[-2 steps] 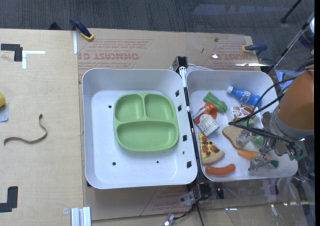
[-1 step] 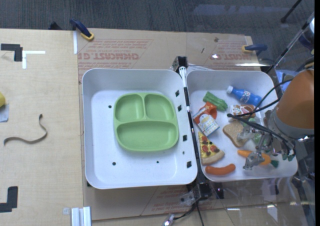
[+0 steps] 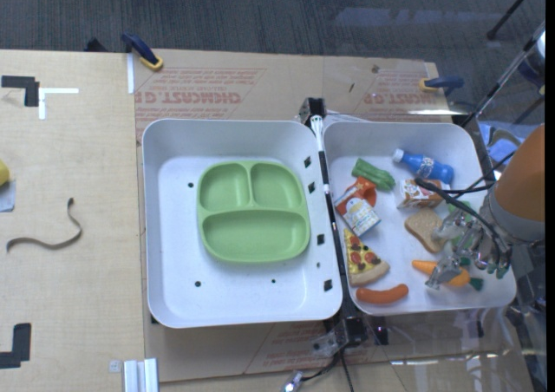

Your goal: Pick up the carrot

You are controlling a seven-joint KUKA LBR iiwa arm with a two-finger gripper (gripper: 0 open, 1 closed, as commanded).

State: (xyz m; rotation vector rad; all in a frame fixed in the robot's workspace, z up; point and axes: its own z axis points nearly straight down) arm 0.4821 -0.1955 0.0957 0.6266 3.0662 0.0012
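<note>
down at the near right corner of the right bin [image 3: 473, 143], the gripper [image 3: 453, 271] sits low over the carrot [image 3: 434, 270], its orange tip poking out just left of the metal. whether the claw is wide or closed, cannot tell. the arm [image 3: 520, 186] leans in from the right edge, orange band showing, wrist tipped downward. bread slice [image 3: 423, 227] lies just behind, sausage [image 3: 381, 294] along the near wall.

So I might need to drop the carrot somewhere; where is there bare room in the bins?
Left bin: bare floor all round the green divided plate, widest below it. Right bin: crowded around the gripper, carrot and bread slice; small bare patch at top left above the green pepper.
</note>
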